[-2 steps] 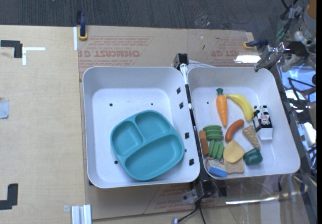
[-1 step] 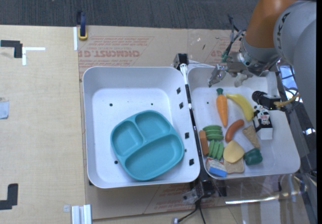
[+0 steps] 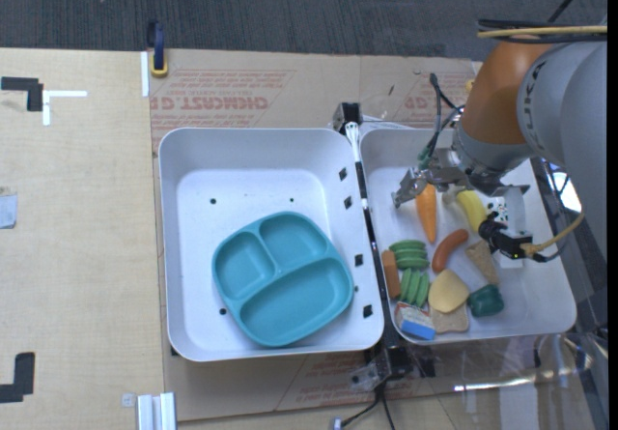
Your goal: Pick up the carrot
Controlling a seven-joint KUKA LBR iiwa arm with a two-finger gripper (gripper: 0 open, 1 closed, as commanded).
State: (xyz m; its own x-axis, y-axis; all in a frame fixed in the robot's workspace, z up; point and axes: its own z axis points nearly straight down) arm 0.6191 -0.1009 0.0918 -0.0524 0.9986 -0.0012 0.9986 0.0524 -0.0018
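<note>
The carrot [image 3: 427, 215] is orange and tapered. It lies in the right bin [image 3: 541, 307] with its thick end toward the back and its tip pointing to the front. My gripper [image 3: 417, 188] is right over the thick end. It is open: one grey finger [image 3: 402, 194] is splayed to the left of the carrot, and the other is by the carrot's right side under the wrist. The carrot looks to be resting on the bin floor.
Around the carrot lie a yellow banana-like piece [image 3: 470, 208], a reddish sausage [image 3: 448, 249], green pea pods [image 3: 409, 254], a yellow round piece [image 3: 449, 293] and a green pepper [image 3: 486, 300]. The left bin [image 3: 193, 177] holds a teal divided plate [image 3: 283, 275].
</note>
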